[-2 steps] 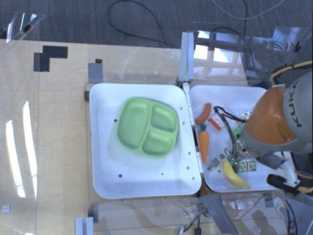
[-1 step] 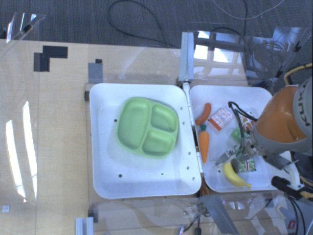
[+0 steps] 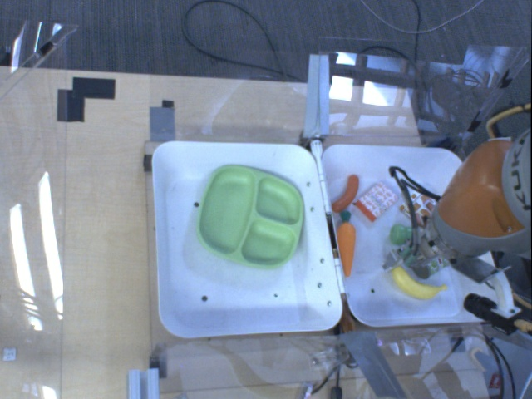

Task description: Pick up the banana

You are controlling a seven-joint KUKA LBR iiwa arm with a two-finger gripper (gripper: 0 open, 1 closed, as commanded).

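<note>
Two white bins sit side by side: the left bin (image 3: 166,306) holds a green divided plate (image 3: 251,214), the right bin (image 3: 366,310) holds the task items. You see the arm (image 3: 482,198) entering from 3 o'clock, its gripper (image 3: 422,260) low over the banana (image 3: 417,284) at the bin's 5 o'clock. A carrot (image 3: 347,248) lies at 9 o'clock of it. Step in hand, judged: final approach. Finger state: you cannot tell. Next: centre on the banana, close, lift.

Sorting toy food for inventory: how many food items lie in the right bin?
4 at least: a red sausage and orange carrot near the left wall, a red-white packet beside them, a yellow banana under the gripper. The arm may hide more.
</note>
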